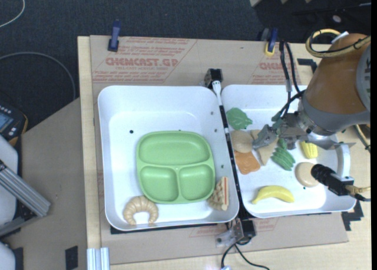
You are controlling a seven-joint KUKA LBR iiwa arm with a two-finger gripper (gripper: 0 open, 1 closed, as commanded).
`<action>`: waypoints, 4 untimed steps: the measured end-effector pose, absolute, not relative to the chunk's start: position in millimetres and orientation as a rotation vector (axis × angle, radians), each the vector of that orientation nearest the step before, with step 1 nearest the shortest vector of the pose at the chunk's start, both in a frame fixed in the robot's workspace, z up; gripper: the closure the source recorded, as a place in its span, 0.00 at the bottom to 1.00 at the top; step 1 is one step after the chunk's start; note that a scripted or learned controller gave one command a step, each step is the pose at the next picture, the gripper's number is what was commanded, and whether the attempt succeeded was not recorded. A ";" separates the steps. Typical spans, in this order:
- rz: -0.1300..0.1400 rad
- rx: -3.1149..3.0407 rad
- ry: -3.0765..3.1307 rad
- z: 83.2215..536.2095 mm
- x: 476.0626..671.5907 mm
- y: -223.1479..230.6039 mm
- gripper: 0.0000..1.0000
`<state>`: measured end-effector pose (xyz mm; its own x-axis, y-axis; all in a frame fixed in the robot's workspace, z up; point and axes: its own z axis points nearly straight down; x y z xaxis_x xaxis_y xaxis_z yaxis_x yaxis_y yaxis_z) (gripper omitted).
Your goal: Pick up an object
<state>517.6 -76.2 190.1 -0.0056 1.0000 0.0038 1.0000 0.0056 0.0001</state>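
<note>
Materials & finish: mostly smooth plastic on a matt board surface.
Both white bins (112,145) look glossy plastic; green tray (175,165) smooth, semi-matt plastic; banana (273,193) shiny plastic; croissant (140,209) ridged; surface (177,56) printed w/ red lettering, paper-like.

One fixed camera views me from above the table (177,56), looking down at a slant. Both white bins, left bin (112,145) and right bin (259,98), fill mid-frame at medium range. My arm (339,83) enters from the frame's right.
</note>
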 end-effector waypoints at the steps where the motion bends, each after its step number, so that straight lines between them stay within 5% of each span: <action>1: 0.002 -2.213 -2.222 207.6 477.2 -27.4 0.00; 2: -0.001 -2.221 -2.221 217.0 479.6 -29.8 1.00; 3: -0.009 -2.217 -2.231 289.1 479.9 32.0 1.00; 4: -0.028 -2.228 -2.234 517.8 487.4 41.3 1.00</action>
